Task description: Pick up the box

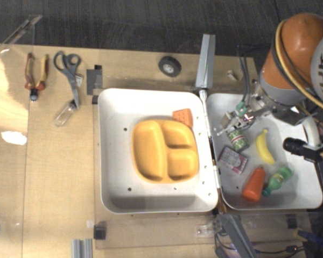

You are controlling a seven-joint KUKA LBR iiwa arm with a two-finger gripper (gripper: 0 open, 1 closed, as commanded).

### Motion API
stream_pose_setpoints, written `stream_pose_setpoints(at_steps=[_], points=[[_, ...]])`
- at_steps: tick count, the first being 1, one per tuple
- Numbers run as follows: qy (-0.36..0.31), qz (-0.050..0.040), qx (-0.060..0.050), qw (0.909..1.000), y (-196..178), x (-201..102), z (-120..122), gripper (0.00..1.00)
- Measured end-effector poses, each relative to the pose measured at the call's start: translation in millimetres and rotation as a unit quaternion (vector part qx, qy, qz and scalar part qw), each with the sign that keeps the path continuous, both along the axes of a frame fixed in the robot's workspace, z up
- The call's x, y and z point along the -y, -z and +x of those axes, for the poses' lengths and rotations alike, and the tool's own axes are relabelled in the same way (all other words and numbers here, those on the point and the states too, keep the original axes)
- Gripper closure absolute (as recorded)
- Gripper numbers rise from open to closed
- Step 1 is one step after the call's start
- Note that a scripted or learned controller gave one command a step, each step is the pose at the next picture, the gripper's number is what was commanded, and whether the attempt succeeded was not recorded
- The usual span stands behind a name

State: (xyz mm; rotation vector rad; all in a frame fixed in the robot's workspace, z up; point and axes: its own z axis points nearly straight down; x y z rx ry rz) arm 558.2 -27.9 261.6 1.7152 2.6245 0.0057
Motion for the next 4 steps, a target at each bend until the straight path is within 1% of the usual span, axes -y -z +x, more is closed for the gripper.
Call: stream_pose_setpoints(at_steps=[1, 2, 3, 4], points=[[-0.020, -0.0001, -0.001, 0.9998, 136, 74, -43, 0.00], [0.096, 0.0007, 0.003, 0.9954, 172, 82, -36, 0.00], [0.095, -0.0011, 0.007, 0.9954, 160, 83, -33, 1.00], [0.127, 0.0007, 0.000, 0.9919, 37, 46, -21, 1.00]])
